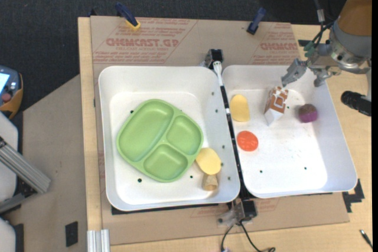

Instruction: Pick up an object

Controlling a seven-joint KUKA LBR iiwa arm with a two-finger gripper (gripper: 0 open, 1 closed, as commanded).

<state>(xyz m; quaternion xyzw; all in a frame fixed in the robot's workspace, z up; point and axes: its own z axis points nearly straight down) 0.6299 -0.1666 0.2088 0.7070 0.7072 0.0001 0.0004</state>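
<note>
Gripper (307,72) hovering over the right bin (331,177), fingers spreading wide apart, gripping nothing, sitting just above the small carton (276,104), purple ball (308,113) lying nearby.

Arm (354,20): cut off by the right and top edges; only the orange band and wrist in view.

Gripper (307,74): two grey fingers (292,72) spread apart above the far part of the right bin (331,180); tips too small to tell whether they touch anything.

Carton-like object (276,104), brown and white: print too small to read.

Purple object (308,113): blurred, kind cannot be told.

Small tan piece (209,182), near side of the yellow object (208,161) in the left bin (112,186): partly hidden, kind unclear.

Item at left edge (9,91): cut off.
</note>
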